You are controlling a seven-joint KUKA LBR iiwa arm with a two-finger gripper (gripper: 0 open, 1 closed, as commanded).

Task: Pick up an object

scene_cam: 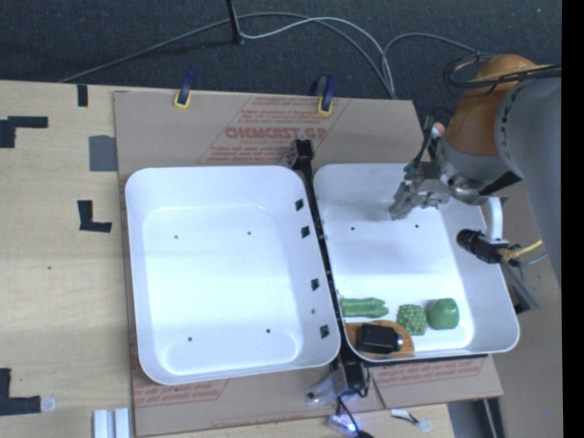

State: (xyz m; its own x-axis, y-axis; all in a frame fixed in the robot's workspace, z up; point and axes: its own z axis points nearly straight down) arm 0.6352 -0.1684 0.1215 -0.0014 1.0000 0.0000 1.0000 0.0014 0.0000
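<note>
The gripper [411,198] hangs over the far part of the right bin [474,286], and whether it is wide or narrow I cannot tell, because it is small and blurred here. Nothing is seen in it. The objects lie at the near edge of the right bin, well apart from the gripper: a long green piece [363,307], a black object [378,338] on something orange, a bumpy green piece [411,318], and a round green ball [443,313], perhaps toy foods. The left bin [146,245] stands just beside the right bin.
</note>
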